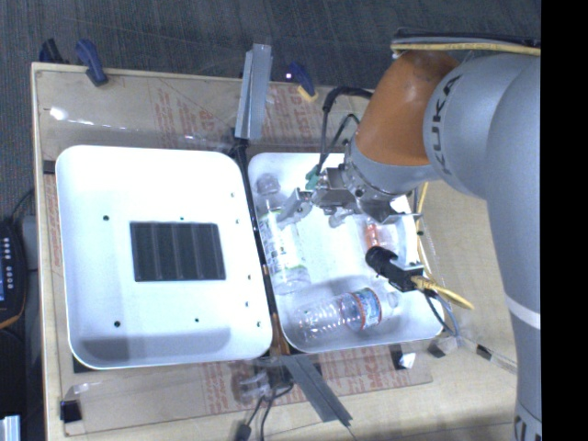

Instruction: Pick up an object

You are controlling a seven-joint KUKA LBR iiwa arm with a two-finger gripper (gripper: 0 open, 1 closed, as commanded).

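- The gripper (317, 200) hangs over the right bin (418, 324); I cannot tell how its jaws stand.
- The clear bottles (342, 310) are smooth and round, so they could slip or roll away.

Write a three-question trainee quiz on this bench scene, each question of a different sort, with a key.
1. True or false: the dark ribbed panel lies in the left bin.
2. Multiple choice: the clear plastic bottle with the blue label lies (A) along the near side of the right bin, (B) in the left bin, (C) on the bench outside both bins.
3. Fill in: the pincer is above the ____ bin.

Key: 1 true. 2 A. 3 right.
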